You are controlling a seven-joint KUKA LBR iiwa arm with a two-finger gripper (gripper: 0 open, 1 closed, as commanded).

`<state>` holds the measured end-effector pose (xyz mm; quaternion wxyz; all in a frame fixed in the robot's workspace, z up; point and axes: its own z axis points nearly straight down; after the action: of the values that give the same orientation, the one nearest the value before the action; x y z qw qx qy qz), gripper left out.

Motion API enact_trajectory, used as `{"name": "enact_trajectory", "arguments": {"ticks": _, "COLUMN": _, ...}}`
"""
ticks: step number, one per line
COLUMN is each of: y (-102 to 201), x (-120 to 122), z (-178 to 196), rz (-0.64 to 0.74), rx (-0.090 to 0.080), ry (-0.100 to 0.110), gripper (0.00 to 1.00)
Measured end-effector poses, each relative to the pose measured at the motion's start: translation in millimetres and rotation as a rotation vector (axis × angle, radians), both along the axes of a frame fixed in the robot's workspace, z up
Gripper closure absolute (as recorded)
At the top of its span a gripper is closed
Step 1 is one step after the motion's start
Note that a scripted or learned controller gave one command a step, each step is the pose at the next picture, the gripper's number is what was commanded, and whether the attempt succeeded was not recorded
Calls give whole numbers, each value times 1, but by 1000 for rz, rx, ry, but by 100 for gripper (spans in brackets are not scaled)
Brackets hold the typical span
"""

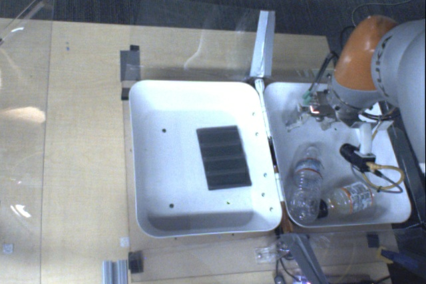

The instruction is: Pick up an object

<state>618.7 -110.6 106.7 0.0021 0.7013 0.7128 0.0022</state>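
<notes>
Two clear plastic bottles lie in the right bin (399,209). One bottle (306,188) stands nearest the bin's left wall. The other bottle (347,198) lies on its side along the front wall, its dark cap toward the first. A black ridged block (224,157) lies flat in the middle of the left bin (153,143). My gripper (311,108) hangs over the far part of the right bin, beyond the bottles and apart from them, under the orange band (359,53).
A metal divider post (261,43) rises at the back between the bins. Cables (373,169) loop from the arm over the right bin's right side. Clear plastic panels cover the wooden bench at the left.
</notes>
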Motion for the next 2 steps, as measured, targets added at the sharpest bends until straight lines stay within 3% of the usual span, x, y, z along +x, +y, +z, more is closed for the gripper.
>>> {"name": "enact_trajectory", "arguments": {"ticks": 1, "y": -14, "x": -65, "z": -11, "rz": 187, "rx": -1, "ry": 2, "gripper": 0}}
{"name": "enact_trajectory", "arguments": {"ticks": 2, "y": 21, "x": -123, "z": -16, "rz": 286, "rx": -6, "ry": -14, "gripper": 0}}
